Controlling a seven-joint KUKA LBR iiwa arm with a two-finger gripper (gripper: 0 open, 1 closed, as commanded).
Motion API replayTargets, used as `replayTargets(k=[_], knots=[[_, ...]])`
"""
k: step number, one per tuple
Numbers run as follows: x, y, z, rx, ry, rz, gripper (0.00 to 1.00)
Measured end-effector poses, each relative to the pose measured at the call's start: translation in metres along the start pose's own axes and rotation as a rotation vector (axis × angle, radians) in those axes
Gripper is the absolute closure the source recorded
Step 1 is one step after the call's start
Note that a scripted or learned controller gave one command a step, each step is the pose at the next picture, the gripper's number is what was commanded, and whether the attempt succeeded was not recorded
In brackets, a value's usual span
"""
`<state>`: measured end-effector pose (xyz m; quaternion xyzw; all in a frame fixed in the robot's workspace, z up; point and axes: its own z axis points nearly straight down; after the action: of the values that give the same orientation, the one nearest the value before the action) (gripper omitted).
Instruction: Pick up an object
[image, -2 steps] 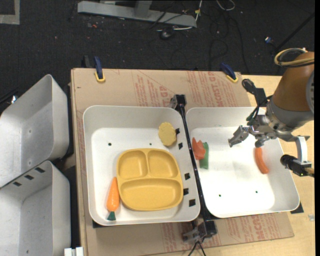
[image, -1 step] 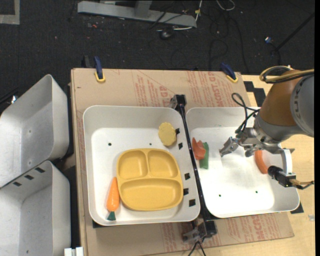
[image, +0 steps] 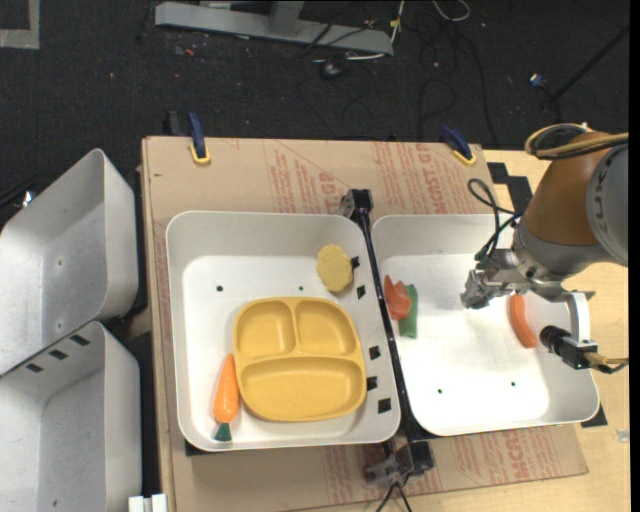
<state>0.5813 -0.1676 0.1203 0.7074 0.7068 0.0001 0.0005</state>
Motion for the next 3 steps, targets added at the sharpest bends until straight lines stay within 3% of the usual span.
replayTargets(k=[1,2,3], knots=[[0.006,0.009,-0.058,-0.005,-0.001,-0.004,1.0],[0.006,0.01,-0.087,-0.004,-0.001,-0.004,1.0],[0.057,0.004,-0.097,0.001,0.003,-0.008,1.0]])
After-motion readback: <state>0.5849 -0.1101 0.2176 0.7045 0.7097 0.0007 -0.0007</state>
